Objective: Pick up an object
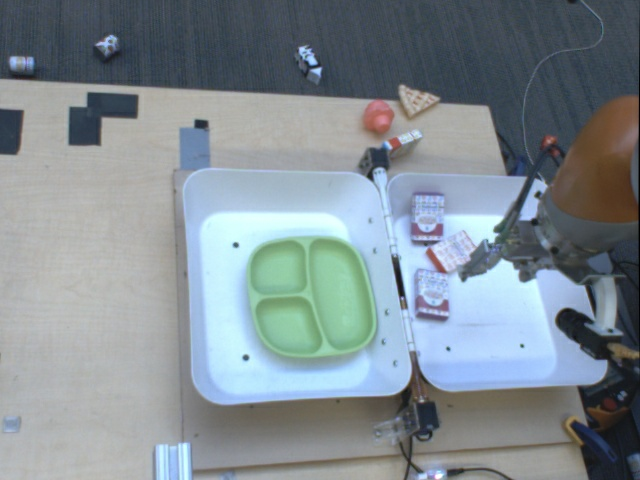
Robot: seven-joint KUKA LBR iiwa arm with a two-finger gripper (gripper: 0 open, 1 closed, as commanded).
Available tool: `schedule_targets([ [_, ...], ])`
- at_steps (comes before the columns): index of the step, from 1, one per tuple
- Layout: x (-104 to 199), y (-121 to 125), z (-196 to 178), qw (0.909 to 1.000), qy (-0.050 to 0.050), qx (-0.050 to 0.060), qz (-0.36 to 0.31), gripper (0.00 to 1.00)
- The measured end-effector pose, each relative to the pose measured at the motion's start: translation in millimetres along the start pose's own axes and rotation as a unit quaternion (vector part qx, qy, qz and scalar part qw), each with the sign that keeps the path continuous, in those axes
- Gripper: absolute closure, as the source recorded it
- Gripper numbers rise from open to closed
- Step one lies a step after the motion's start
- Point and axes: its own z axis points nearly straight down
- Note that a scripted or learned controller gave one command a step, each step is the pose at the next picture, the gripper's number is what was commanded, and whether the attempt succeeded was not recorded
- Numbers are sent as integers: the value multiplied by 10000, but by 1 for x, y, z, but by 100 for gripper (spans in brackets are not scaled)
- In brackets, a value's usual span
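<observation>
Gripper point(483, 261) low over right bin point(500, 353), tips just right of tilted red-and-white packet point(453, 251); jaw opening cannot be told, nothing visibly between fingers. 2 more packets in same bin: upper packet point(427, 216) near top-left corner, lower packet point(432, 294) below tilted one. Left bin point(215, 268) holds green 3-compartment tray point(312, 296). Beyond bins on bench: red ball point(378, 116), pizza-slice toy point(417, 99).

A green divided plate point(311, 297) is lying in the left bin point(210, 298); three small red-and-white cartons point(428, 217) are sitting in the right bin point(500, 353); the gripper point(480, 262) is hovering just beside the middle carton point(453, 251).
</observation>
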Motion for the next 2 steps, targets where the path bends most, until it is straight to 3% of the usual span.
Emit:
schedule_targets([
  [1,5,-39,103,10000,-2,-21,11,0],
  [2,4,-37,91,10000,-10,-56,8,100],
])
